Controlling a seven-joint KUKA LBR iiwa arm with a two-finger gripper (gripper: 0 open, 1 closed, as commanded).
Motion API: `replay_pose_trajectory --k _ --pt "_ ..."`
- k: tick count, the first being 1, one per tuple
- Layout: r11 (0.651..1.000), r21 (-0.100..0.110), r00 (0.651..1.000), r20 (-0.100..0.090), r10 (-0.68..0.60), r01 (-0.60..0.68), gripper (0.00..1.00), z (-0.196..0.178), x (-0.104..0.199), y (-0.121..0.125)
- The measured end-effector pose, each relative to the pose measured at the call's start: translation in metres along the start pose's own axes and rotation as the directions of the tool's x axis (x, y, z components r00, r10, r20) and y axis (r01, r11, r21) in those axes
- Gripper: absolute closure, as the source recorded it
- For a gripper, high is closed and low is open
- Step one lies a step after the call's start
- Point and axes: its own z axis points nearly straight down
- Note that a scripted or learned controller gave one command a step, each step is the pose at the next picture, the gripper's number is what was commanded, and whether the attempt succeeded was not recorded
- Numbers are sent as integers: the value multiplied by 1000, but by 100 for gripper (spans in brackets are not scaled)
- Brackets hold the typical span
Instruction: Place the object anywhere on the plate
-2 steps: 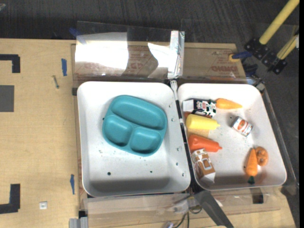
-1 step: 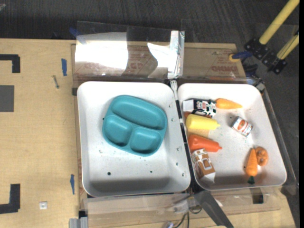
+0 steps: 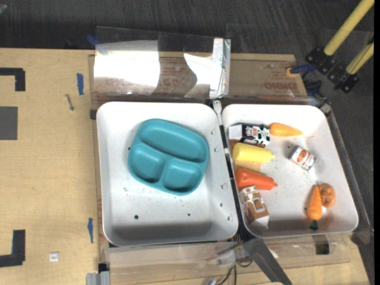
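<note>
Picking stage not begun: plate (image 3: 169, 156) bare, candidates (yellow bottle (image 3: 252, 155), carrot (image 3: 314, 205)) in the neighbouring bin (image 3: 341, 221); next move needs a secure grasp; grip state cannot be told

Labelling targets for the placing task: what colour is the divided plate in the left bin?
Teal blue, plain; the three-compartment plastic plate is seen clearly in the camera view.

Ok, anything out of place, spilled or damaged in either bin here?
Nothing stands out. The teal plate lies flat in the left bin, nothing on it. The toy foods lie loosely scattered in the right bin, none spilled over its rim.
</note>
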Motion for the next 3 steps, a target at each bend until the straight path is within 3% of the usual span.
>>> replay_pose_trajectory --k 3 --pt "1000 23 999 34 1 -2 100 -40 -4 -2"
